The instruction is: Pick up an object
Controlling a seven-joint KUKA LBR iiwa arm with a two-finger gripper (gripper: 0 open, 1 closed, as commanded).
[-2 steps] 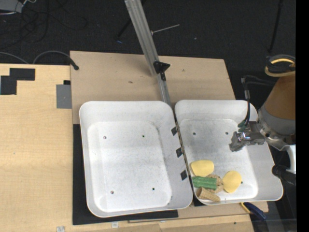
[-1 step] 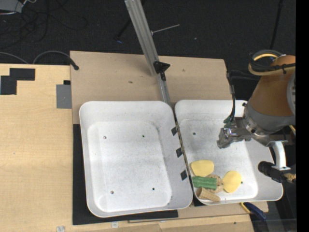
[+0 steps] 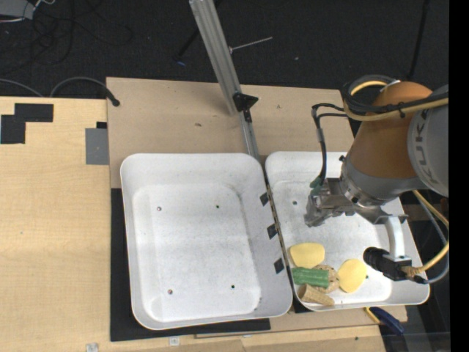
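My gripper [image 3: 316, 215] hangs over the middle of the right bin [image 3: 293, 169], its metal tip pointing down and left above bare bin floor. Just below it lies a pale yellow oval object [image 3: 307, 254]. A second yellow rounded object [image 3: 352, 274] rests near the bin's front right. A green piece [image 3: 311, 276] lies along the front edge, with a tan, crumbly piece [image 3: 318, 294] beside it. Nothing shows between the fingers, whose spread is hidden by the wrist.
The left bin [image 3: 146, 174] sits beside the right one, parted by a divider with black clips [image 3: 271, 229]. A slanted aluminium rail [image 3: 220, 57] rises behind the bins. The arm's orange band [image 3: 388, 134] looms over the right bin's right side.
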